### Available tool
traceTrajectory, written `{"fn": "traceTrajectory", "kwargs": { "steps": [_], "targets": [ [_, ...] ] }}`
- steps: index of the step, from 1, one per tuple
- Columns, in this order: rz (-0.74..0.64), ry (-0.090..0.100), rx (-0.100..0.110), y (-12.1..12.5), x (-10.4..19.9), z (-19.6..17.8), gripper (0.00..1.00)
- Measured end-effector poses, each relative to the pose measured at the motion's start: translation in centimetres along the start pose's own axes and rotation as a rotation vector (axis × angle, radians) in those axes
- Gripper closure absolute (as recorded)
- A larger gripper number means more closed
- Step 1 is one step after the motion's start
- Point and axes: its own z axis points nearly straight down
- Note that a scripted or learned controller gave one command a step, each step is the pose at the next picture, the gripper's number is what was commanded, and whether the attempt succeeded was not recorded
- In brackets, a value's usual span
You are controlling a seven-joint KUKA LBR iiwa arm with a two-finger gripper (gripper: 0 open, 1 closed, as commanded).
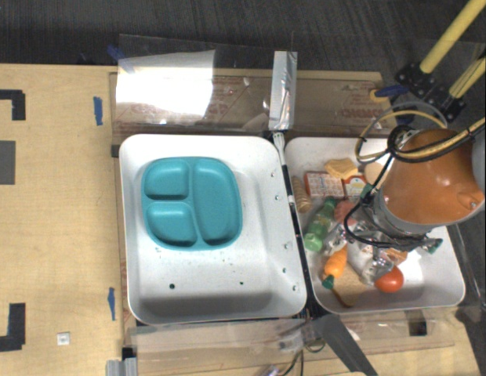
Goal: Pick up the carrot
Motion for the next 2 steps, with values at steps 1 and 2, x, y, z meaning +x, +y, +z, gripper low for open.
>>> {"fn": "traceTrajectory", "kwargs": {
  "steps": [1, 2],
  "targets": [
    [0.001, -0.004, 0.002, -0.1, -0.2, -1.1, 1.0],
    [-0.067, 0.013, -0.018, 3.5, -3.7, -16.8, 1.0]
  ]
}}
